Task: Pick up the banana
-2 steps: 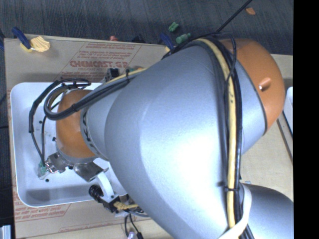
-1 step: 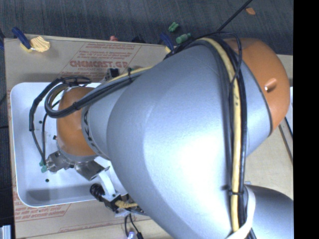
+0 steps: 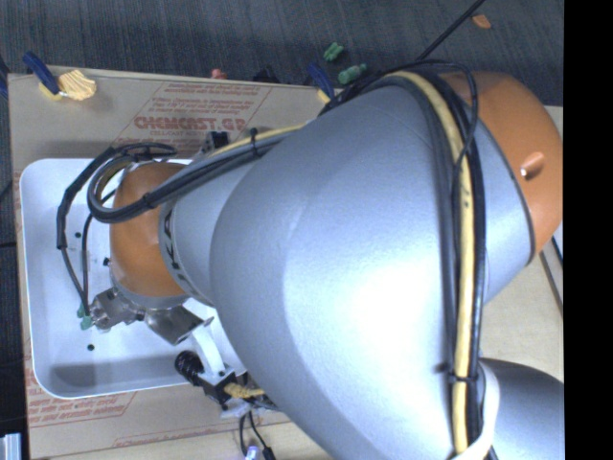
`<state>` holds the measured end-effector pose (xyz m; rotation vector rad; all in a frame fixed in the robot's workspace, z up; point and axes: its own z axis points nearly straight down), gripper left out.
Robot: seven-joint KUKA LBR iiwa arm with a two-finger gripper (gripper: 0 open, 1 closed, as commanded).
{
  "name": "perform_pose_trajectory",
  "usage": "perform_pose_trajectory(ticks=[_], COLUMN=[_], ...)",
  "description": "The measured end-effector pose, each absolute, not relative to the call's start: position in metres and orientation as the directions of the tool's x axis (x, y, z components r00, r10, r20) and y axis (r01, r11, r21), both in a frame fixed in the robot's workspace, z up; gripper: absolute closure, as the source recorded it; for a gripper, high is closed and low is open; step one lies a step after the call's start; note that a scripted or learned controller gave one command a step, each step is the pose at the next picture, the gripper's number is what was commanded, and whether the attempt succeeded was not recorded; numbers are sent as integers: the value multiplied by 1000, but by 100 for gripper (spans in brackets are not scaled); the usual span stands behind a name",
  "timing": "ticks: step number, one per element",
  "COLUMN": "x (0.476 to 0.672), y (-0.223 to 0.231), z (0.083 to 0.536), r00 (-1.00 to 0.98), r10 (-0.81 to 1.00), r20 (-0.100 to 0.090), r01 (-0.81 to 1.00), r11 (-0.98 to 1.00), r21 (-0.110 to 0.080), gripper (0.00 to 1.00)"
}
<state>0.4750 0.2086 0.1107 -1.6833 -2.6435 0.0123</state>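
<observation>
End effector (image 3: 144,316) hangs low over the left white bin (image 3: 38,257), seen from behind its mount, so I cannot tell whether it is open or closed. Where the banana lies I cannot tell either, because the grey arm (image 3: 364,257) covers much of that bin. The likely failures are closing on nothing or pressing into the bin floor. The looped cables (image 3: 77,209) might also snag.

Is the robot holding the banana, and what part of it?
It cannot be told: the arm covers the end effector, low over the left bin.
</observation>
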Motion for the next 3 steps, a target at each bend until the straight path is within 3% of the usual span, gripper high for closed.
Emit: perform_pose_trajectory(ticks=[1, 2, 3], x=[476, 486, 476], y=[169, 200, 155], z=[227, 239, 234], r00=[-521, -148, -338], r10=[854, 989, 941], r20=[0, -1, 1], r01=[854, 989, 941], r11=[521, 148, 338], r21=[-1, -4, -6], gripper=[100, 100, 100])
